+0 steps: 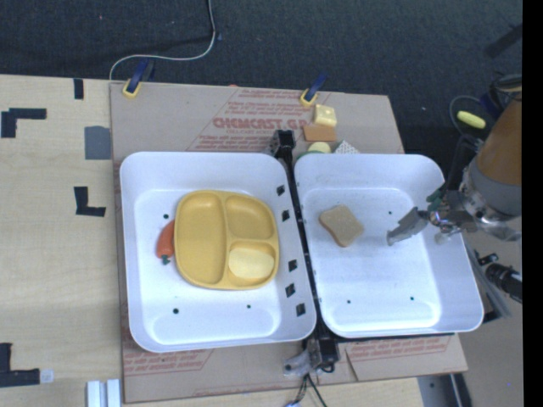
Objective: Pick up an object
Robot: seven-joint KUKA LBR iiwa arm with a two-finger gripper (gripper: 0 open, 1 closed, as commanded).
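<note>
pincer [400, 232] over right bin [382, 295] | tan block [341, 225] near, apart

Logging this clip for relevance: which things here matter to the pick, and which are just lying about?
Likely in the job: pincer; tan piece nearest it; right bin holding that piece.
Lying about: yellow plate in left bin; orange thing at the plate's left edge; small blocks behind the bins.

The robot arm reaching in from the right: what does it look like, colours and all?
The arm has a thick, rounded grey body with a broad orange band above the wrist. At its end it narrows to a gripper made of slim grey metal parts. The finer details there are too blurred to make out.
</note>
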